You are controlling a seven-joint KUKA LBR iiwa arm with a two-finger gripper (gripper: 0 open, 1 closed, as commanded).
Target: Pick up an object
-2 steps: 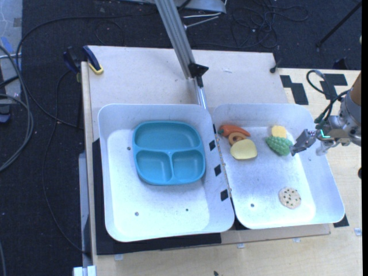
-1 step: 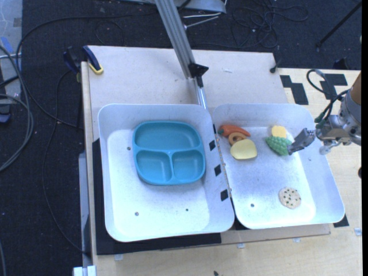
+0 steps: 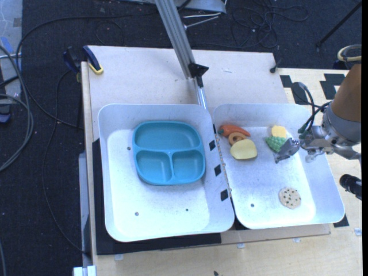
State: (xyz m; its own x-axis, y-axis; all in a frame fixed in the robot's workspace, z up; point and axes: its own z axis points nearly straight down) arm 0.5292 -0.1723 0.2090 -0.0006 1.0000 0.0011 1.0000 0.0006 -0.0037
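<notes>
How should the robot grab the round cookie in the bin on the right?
Probably straight from above. The cookie lies flat on the floor of the right bin, so its top gives no grip. The hand would likely do best to pinch it across its thin round edge, one finger on each side. It sits apart from the other toys, so there is room for both.

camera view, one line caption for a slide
Gripper beside toy corn in right bin; blue tray in left bin.
</notes>
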